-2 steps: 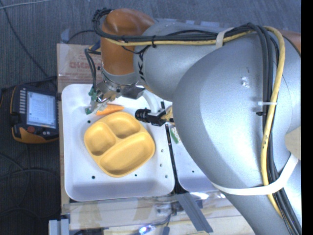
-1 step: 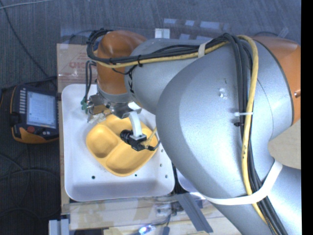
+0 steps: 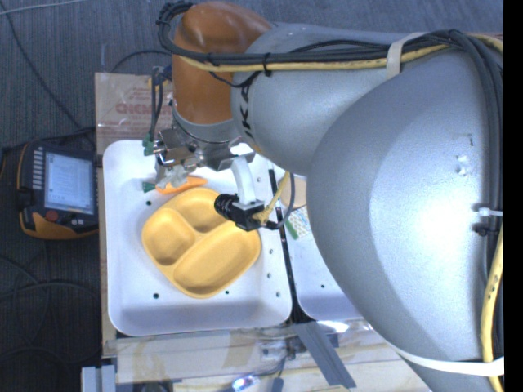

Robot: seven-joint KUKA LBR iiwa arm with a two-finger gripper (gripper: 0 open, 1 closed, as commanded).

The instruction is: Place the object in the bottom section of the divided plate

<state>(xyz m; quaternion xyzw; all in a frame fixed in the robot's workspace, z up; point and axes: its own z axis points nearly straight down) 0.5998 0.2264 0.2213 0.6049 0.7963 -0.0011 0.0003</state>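
Note:
A yellow divided plate [image 3: 200,243] lies in the left white bin [image 3: 131,300], tilted, with three hollow sections. Just beyond its upper left rim lies a small orange object with a green end [image 3: 169,188], on the bin floor. My gripper [image 3: 173,168] hangs right above that object, under the orange band of the arm [image 3: 208,64]. The wrist body hides the fingertips.
The big grey arm covers most of the right bin [image 3: 315,296] and the right half of the view. A black cable clip [image 3: 237,211] hangs over the plate's right rim. A handheld pendant [image 3: 57,190] lies left of the bench on the dark floor.

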